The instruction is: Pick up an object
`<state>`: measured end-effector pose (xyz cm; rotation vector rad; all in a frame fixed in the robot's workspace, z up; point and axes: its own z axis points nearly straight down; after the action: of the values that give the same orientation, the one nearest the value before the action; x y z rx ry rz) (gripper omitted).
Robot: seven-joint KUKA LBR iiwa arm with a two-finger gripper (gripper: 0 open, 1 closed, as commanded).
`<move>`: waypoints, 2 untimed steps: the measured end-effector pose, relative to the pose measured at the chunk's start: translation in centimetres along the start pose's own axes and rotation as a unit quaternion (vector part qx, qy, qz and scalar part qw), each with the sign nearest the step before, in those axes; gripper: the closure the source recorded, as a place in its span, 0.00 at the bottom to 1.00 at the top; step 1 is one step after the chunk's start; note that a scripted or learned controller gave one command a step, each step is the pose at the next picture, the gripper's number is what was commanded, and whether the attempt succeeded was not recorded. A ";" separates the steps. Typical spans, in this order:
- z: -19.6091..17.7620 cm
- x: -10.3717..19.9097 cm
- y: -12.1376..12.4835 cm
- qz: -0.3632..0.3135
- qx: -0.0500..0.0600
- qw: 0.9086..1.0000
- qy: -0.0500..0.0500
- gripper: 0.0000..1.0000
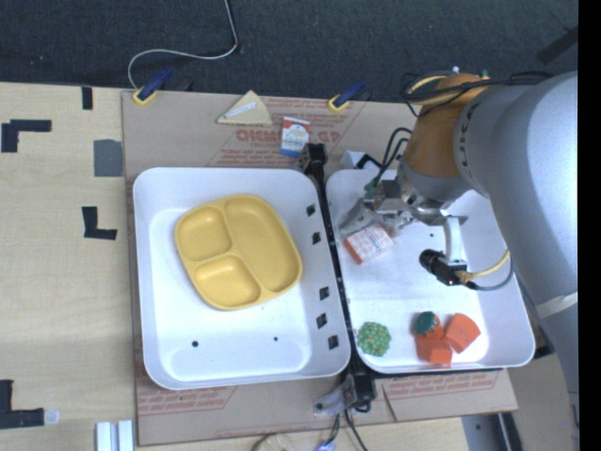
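Observation:
My gripper (pixel 377 220) hangs over the upper left part of the right bin (pixel 488 252), its fingers spread open with nothing between them. Just below it on the bin floor lies a small white and orange packet (pixel 368 243), close to or touching the fingertips. A green ball (pixel 374 337) rests at the bin's front left. At the front right sit an orange block (pixel 462 330) and a red piece with a green top (pixel 431 342). The grey arm with its orange band covers the bin's right side.
The left bin (pixel 160 280) holds a yellow divided plate (pixel 237 250). A black divider with clips (pixel 325 252) runs between the bins. Behind them on the cardboard lie a small red and white box (pixel 295 136) and a tan wedge (pixel 246 110).

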<state>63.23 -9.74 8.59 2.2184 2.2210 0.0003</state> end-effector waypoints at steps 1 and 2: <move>0.1 -0.5 3.5 -0.001 0.000 1.000 0.000 0.00; 0.0 -0.5 0.1 0.000 0.000 1.000 0.000 0.00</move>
<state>63.35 -10.20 8.60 2.2176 2.2214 0.0003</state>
